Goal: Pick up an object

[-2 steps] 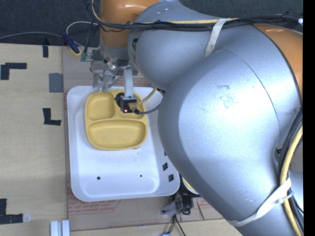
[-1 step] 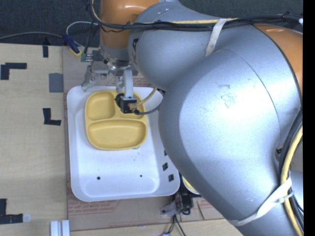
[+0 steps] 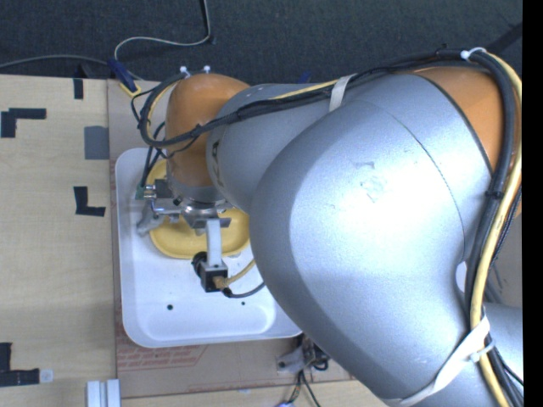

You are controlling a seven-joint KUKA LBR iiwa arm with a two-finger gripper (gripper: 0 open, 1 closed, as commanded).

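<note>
Hovering straight above the rounded yellow object [image 3: 180, 242] in the white bin [image 3: 191, 316], the jaws need only descend, though their spread cannot be told.

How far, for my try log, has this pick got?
Done: the hand is down in the shallow white bin, right over the flat pale-yellow rounded object. In hand: the grasp itself, which the arm hides. Left: the lift; the yellow object appears to lie on the bin floor.
</note>
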